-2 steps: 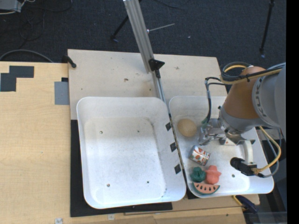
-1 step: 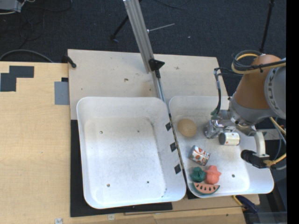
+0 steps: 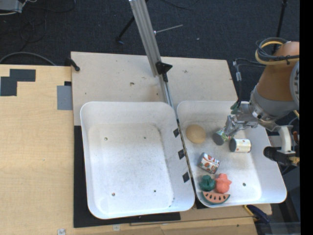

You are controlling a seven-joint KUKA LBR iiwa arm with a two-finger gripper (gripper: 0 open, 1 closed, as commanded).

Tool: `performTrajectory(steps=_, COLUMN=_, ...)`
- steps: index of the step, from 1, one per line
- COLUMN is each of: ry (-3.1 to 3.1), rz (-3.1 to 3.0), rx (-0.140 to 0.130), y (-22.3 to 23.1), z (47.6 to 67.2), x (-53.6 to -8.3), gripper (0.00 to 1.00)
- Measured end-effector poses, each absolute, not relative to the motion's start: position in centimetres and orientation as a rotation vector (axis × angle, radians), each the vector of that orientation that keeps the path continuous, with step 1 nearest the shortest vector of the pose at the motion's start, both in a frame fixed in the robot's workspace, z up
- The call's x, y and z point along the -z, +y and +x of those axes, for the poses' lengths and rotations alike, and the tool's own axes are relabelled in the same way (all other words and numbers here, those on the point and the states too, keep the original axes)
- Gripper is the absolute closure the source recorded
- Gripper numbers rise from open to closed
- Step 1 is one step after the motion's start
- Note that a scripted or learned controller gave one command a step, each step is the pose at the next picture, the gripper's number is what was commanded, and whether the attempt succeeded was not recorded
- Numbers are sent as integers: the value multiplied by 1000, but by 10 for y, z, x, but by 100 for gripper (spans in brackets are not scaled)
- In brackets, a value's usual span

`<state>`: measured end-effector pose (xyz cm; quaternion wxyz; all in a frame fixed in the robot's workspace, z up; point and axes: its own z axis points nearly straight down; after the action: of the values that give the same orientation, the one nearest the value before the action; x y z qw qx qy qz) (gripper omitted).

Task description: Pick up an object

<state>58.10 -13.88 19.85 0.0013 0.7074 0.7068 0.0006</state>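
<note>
While the arm [image 3: 276,82] reached in from the right over the right-hand bin [image 3: 264,190], the gripper [image 3: 226,133] sat low near the bin's middle, tips down by a small grey object [image 3: 218,138] that looked to be touching them. A white cylinder w/ a yellowish end [image 3: 240,145] lay just beside the gripper, on its near-right side, on the bin floor. A tan rounded piece [image 3: 196,133] sat to the gripper's left, apart from it. Whether the fingers were apart or together I couldn't tell (too small & blurred from where I stood), nor whether anything was held. Nearer the front edge lay a red-and-white can [image 3: 209,163], a green item [image 3: 208,183], an orange-red toy [image 3: 223,182] & a watermelon slice [image 3: 216,197], all well apart from the gripper. The left bin [image 3: 127,160] stood alongside.
</note>
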Motion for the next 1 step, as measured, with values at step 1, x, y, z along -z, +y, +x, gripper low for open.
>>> performTrajectory(steps=1, ry=2220, rz=2220, rx=-2, y=-140, z=582, x=-238, gripper=100)
